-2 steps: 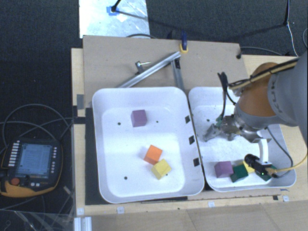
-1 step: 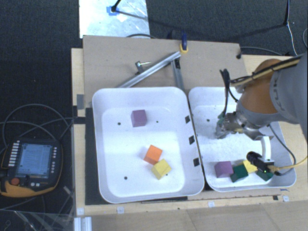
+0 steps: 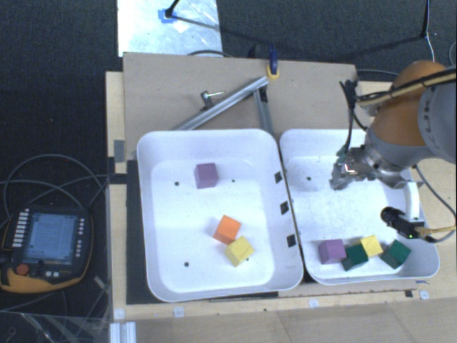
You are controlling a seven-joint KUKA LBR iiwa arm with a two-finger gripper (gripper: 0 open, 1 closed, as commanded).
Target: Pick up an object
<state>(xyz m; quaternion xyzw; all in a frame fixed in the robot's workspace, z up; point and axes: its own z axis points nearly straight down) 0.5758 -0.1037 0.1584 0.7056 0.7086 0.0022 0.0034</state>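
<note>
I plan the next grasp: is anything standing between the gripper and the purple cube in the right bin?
Nothing visible does. The gripper hangs over bare floor of the right bin; the purple cube lies below it, a green cube touching its right side.

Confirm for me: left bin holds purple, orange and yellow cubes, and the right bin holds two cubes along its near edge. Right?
Not quite. The camera view shows four cubes in the right bin, not two: purple, dark green, yellow and another green. The left bin does hold purple, orange and yellow cubes.

Three blocks [image 3: 227,229] lie in the left bin [image 3: 150,213], four blocks [image 3: 363,252] along the right bin's [image 3: 307,145] lower edge.
</note>
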